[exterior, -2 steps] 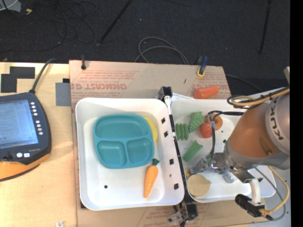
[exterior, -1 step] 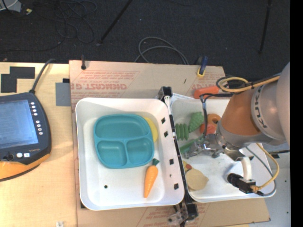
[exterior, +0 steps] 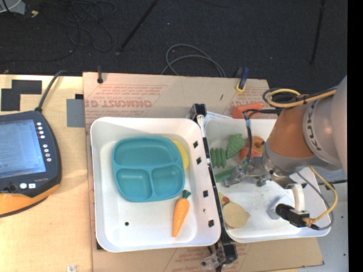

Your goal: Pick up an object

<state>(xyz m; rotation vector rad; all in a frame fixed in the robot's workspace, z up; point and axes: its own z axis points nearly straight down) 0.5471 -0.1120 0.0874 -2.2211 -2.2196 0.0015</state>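
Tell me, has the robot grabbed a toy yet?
Not that this view shows. Done: the arm has reached into the right bin, and the gripper is low among the green toys. In hand: nothing is seen between the fingers. Left: grab something and lift it. The carrot and teal plate lie untouched in the left bin.

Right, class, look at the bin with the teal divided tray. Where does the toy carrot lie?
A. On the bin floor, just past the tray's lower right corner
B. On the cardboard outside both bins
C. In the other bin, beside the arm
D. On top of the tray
A: the carrot lies on the white bin floor, off the teal tray at its lower right corner.
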